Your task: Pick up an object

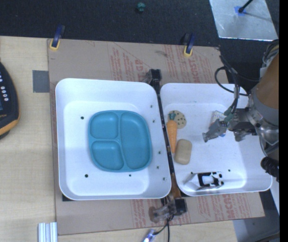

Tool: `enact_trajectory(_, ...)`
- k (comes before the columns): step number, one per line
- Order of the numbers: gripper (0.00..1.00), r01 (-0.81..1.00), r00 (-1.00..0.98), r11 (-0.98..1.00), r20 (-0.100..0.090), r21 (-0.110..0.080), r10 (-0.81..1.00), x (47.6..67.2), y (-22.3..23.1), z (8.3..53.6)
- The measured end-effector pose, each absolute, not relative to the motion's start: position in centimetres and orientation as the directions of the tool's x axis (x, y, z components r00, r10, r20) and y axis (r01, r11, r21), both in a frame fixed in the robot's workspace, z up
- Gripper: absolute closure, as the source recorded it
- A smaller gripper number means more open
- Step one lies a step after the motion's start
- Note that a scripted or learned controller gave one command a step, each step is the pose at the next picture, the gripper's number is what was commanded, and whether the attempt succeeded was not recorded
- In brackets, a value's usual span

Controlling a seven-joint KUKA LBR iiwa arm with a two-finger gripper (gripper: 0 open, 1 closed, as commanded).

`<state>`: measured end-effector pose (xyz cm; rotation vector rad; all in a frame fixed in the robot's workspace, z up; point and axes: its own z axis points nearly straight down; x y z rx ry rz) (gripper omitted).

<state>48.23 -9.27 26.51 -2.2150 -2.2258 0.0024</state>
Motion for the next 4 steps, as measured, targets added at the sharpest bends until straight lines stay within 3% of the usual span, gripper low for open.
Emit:
enact_trajectory(1, 0.00, 1.000, -0.006, 0.006, -0.001, -0.005, 1.000, 52.5, -9.0, 19.1)
enact_trajectory(2, 0.00, 1.000, -0.004, 0.004, -0.002, 0.007, 1.000, 53.1, -10.3, 10.5)
enact_trajectory(3, 1.00, 1.000, -0.008, 0.008, -0.002, 0.006, 1.000, 53.2, -10.3, 11.6)
enact_trajectory(4, 0.00, 1.000, -0.008, 0.008, -0.002, 0.006, 1.000, 53.2, -10.3, 11.6)
